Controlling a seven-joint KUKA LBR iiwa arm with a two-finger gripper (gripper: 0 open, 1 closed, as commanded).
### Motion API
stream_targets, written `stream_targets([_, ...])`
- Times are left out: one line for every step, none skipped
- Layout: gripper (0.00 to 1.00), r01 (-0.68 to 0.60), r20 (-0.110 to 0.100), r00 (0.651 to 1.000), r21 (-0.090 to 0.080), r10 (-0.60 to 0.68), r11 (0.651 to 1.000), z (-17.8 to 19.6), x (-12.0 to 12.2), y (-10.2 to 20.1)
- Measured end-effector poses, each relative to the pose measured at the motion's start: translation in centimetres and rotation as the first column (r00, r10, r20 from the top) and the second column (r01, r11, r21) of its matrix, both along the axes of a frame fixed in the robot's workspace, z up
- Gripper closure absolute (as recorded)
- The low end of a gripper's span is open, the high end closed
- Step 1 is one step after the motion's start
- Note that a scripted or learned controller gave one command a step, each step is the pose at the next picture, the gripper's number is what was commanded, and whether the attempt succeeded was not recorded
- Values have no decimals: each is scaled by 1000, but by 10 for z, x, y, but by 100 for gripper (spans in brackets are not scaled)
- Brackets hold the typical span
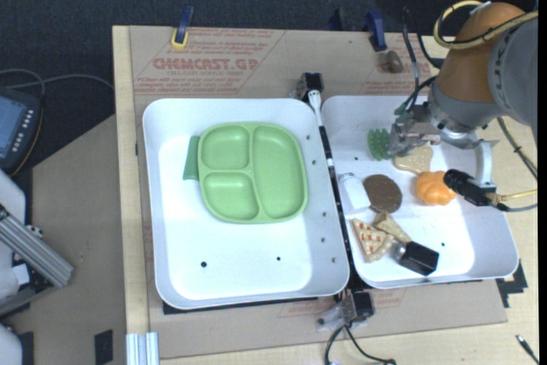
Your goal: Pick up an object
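Counter point(128, 184) is seen under two white bins. Left bin point(171, 269) carries a green divided plate point(254, 171) at its centre. Right bin point(487, 248) carries the small items, clustered from centre toward 9 o'clock. Grey arm point(479, 73) is reached in from 3 o'clock, wrist set over the bin's 12 o'clock area.

Items, larger to smaller: brown oval patty point(383, 192), orange piece point(433, 187), waffle-like wedge point(373, 237), tan slice point(414, 159), black block point(417, 257), green leafy piece point(377, 142).

Risk judged: items are crowded, so the tan slice or green piece could be nudged aside or only clipped by an edge; a flat slice is likely to slip out on lift.

Claw point(408, 135) is seen just above the tan slice and beside the green piece; contact cannot be confirmed. Whether it is apart or together cannot be told; nothing is seen held.
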State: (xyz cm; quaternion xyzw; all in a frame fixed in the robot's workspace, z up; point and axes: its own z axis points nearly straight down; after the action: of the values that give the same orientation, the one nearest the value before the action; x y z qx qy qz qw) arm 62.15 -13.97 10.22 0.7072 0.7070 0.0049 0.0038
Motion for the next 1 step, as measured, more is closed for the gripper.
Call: stream_targets([100,-2,-7,1000,-3,2,1000,46,9,1])
